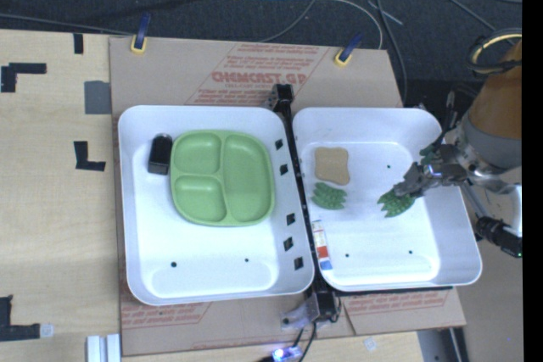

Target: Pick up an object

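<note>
My gripper (411, 187) reaches into the right bin (373, 267) from the right, near that bin's right wall. A small green leafy toy (394, 203) sits pinched at its tips, and the gripper is shut on it. A tan bread-like piece (332, 165) lies at the bin's upper left. Just below it rests a second green leafy toy (329, 197). A thin red and white tube (321, 246) lies along the bin's left wall.
The left bin (204, 271) holds a green divided plate (223, 178) with a small black block (159, 153) at its left side. A black divider with clips (293, 182) runs between the bins. Cables trail across the dark floor behind.
</note>
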Motion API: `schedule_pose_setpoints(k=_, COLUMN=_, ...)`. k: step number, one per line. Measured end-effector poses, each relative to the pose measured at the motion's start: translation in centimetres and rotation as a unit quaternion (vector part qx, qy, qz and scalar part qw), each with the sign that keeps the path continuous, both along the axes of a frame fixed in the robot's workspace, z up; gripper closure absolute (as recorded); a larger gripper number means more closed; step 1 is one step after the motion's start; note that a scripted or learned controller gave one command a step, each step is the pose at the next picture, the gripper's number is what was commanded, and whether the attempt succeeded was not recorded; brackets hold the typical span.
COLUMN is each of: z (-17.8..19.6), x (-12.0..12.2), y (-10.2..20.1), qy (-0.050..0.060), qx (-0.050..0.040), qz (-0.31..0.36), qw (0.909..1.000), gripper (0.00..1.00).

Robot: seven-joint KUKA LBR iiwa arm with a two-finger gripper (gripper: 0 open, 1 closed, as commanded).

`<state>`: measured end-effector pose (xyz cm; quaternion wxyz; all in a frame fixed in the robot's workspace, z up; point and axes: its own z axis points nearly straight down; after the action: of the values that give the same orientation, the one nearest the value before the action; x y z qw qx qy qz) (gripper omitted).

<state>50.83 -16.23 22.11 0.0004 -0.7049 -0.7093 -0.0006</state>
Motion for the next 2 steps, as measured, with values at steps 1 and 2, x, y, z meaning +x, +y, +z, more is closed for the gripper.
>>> schedule_pose_setpoints(k=1, z=0.5, x=2.7, y=5.4, qy=0.0, qx=0.0003, qz=0.001, qw=1.0, gripper=1.0)
schedule_pose_setpoints(k=2, z=0.0, x=3.6, y=10.1, qy=0.001, qx=-0.0001, qz=0.0, qw=1.0, gripper=1.0)
